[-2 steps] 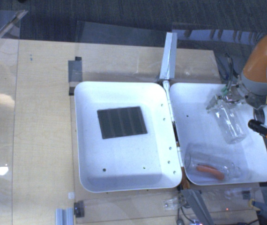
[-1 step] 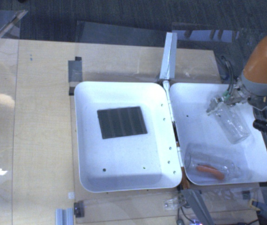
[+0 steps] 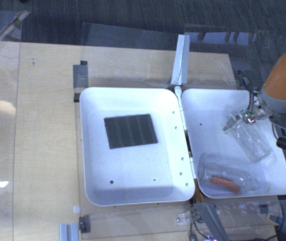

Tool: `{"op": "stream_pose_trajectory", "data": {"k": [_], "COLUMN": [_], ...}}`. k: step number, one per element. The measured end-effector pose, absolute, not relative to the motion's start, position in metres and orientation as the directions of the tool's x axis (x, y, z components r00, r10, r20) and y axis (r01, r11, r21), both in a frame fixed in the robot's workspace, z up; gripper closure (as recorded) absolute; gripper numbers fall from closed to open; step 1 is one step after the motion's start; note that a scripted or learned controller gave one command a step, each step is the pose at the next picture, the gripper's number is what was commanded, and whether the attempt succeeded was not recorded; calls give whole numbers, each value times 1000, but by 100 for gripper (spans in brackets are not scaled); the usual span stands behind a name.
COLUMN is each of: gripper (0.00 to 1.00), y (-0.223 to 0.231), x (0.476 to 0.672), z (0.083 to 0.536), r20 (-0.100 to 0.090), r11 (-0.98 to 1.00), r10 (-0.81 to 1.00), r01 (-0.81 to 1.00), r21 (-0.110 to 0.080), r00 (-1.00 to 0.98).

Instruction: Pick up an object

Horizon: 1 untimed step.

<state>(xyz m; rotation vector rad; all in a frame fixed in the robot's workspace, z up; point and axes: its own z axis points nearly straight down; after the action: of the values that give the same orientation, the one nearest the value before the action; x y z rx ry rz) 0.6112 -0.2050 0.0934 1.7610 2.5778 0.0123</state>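
Pale wood-grain desk [image 3: 42, 149] carried two shallow, round-cornered white bins, a metal divider between them. Left bin [image 3: 98, 185] held a dark, flat, ribbed rectangular pad [image 3: 131, 131]. Right bin [image 3: 208, 109] held clear crinkled plastic packaging [image 3: 251, 142] and, nearer its front edge, a small orange-red sausage-shaped object [image 3: 225, 183] under a transparent wrap. The jaws [image 3: 247, 116] sat above the right bin's rear right; spread or pressed, could not tell. No legible writing.

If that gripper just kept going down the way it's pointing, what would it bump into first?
Probably the clear plastic piece lying right under the gripper in the right bin. Depth is hard to judge from above, so it may already be touching. The orange sausage-shaped thing sits nearer the bin's front, out of that line.
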Motion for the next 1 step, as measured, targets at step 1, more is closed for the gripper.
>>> {"op": "stream_pose_trajectory", "data": {"k": [1], "gripper": [0], "y": [-181], "x": [668], "z": [90], "r20": [-4], "r11": [344], "r10": [939], "r01": [939], "r21": [-5], "r00": [-344]}}
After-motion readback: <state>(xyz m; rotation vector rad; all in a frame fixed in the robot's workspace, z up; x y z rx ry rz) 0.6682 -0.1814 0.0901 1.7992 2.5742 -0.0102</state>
